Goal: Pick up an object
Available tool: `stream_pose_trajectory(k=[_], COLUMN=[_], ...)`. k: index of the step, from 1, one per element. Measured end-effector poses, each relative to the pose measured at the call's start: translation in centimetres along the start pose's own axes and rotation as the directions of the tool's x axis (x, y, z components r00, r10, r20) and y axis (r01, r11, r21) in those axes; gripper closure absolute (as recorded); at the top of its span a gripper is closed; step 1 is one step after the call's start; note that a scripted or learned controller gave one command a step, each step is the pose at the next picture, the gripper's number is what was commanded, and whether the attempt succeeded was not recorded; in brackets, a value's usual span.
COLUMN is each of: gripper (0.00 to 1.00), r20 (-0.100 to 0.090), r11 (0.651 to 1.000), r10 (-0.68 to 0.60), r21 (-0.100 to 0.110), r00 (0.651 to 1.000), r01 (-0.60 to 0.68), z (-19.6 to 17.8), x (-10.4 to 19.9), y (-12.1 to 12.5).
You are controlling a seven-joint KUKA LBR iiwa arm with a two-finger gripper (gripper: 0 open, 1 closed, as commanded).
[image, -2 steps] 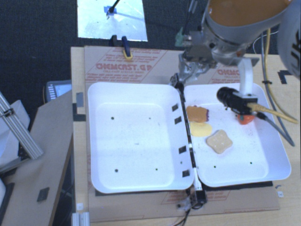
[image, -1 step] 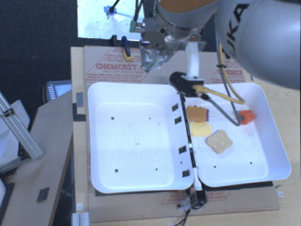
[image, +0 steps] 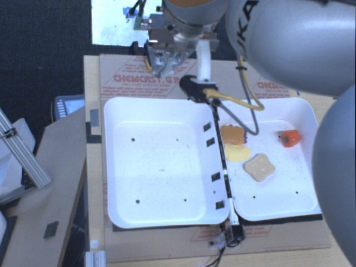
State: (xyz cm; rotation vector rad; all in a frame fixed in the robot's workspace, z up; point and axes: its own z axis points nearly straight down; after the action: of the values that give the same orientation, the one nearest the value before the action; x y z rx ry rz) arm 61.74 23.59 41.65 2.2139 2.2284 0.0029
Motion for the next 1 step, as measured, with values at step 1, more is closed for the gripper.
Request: stream_pose_trajectory(k=[1], gripper=[1.00], r20=[-0.004], r11=[1.000], r10=[-0.001], r21=[-0.013], r00=[1.000], r01=[0.001], z=[-12.33], x=[-0.15], y=[0.74])
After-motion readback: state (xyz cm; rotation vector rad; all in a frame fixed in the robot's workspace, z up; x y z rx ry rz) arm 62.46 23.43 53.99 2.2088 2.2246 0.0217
